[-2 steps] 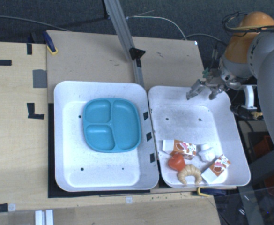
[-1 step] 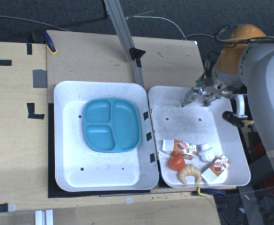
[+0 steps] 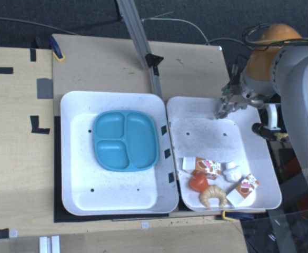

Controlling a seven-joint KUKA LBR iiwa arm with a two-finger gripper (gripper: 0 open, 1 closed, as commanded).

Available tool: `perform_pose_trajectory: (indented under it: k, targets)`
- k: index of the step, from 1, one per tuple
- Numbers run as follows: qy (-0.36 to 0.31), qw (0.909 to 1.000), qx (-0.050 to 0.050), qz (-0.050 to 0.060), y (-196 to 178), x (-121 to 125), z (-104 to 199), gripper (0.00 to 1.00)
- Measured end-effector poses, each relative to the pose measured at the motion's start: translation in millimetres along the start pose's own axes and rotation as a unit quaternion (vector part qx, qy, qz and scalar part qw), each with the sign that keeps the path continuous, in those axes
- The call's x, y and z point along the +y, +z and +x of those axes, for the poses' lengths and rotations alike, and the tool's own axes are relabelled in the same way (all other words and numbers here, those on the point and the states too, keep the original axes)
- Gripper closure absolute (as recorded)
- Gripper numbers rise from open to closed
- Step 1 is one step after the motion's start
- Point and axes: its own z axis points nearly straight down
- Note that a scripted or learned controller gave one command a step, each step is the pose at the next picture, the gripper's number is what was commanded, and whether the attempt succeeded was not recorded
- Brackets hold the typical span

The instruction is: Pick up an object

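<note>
— Looking at the right bin, what lies there?
— A small heap sits at its near edge: a tan croissant, a red piece touching it, two red-and-white cartons and, and a white lump.
— And open room?
— That bin's far half is bare. The gripper hovers at its far rim, well apart from the heap; whether it is spread or pressed together, I cannot tell. The left bin holds a blue divided plate.

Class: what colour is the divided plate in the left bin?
Light blue plate, clearest in the camera view.
</note>
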Motion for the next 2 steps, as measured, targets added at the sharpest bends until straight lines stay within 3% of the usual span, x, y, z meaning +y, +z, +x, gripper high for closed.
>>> perform_pose_trajectory:
  k: [2]
  targets:
    - [0.001,1.0,0.0,-0.007,-126,-3,-2,1.0]
